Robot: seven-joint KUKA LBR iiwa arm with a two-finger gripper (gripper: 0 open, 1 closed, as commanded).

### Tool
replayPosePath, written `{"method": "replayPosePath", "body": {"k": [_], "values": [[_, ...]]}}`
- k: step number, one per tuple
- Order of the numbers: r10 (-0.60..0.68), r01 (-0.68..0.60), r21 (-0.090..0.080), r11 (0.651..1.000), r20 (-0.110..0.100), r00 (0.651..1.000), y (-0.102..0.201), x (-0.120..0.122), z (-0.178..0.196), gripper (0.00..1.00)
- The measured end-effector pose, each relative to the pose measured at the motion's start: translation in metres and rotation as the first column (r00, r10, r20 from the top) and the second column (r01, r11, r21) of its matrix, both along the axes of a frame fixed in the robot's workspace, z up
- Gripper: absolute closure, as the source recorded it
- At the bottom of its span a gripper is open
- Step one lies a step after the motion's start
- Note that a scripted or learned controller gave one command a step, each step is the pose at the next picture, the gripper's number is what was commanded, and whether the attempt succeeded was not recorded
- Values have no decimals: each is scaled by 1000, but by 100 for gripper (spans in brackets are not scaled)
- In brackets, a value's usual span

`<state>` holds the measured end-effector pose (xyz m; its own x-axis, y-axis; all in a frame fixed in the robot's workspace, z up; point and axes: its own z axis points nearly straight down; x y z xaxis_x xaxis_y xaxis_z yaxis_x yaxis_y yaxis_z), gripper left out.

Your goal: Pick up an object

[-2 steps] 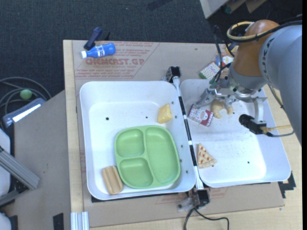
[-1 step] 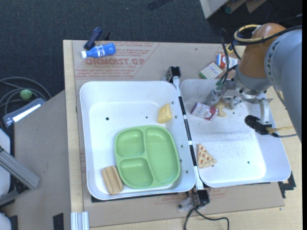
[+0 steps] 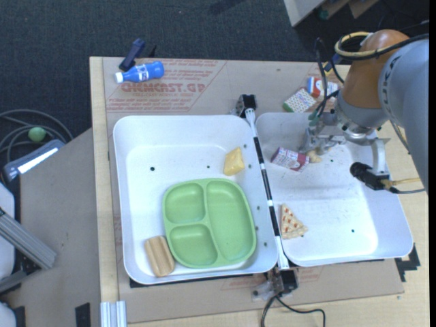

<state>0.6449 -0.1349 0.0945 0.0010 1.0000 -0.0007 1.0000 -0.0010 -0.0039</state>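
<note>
One gripper (image 3: 315, 144) low in right bin (image 3: 354, 240), 12 o'clock end, beside crumpled wrapper (image 3: 289, 158); finger state unreadable.

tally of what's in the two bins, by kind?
Green divided tray: 1
Yellow cheese wedge: 1
Tan bread piece: 1
Pizza slice: 1
Red-and-white packet: 1, in the right bin beside the claw
Total: 5

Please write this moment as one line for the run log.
stage: reaching | gripper: low in right bin, beside small packet | grasp: not visible | left bin: green tray, yellow piece
</note>
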Motion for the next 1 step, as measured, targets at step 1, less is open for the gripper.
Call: {"method": "replayPosePath", "body": {"k": [1], "values": [[2,-2,2,1000,4,1000,59,-70,91,100]]}}
